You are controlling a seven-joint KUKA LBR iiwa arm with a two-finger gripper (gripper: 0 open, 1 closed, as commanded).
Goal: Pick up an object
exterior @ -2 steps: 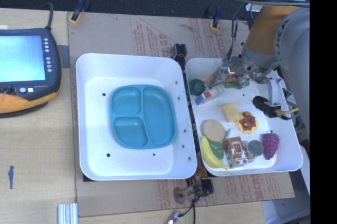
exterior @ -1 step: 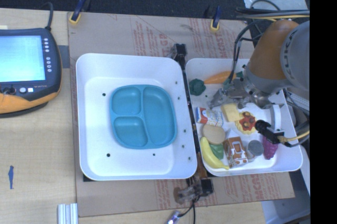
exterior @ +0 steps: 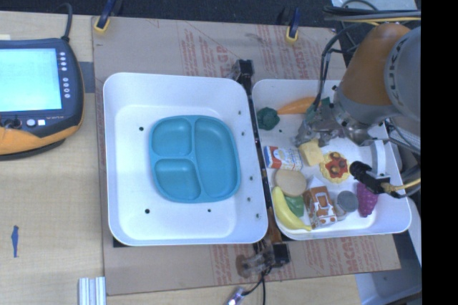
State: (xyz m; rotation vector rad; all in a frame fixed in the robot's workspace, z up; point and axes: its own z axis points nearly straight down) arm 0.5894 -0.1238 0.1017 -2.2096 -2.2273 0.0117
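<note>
The claw (exterior: 313,130) hangs over the right bin (exterior: 401,221) of toy food, beside the cheese wedge (exterior: 311,153).

Two bins side by side on bench. Left bin (exterior: 122,153): divided plate (exterior: 195,157) lies at centre. Right bin (exterior: 390,221): toy food clustered. Carrot (exterior: 295,107) at far edge, cheese (exterior: 311,152) near middle, pizza (exterior: 334,167) just right of it. Banana (exterior: 286,210) along near-left corner, grapes (exterior: 366,200) at near right. Gripper (exterior: 315,128) hangs over far part of right bin. Screen pendant (exterior: 36,92) sits left of bins.
</note>
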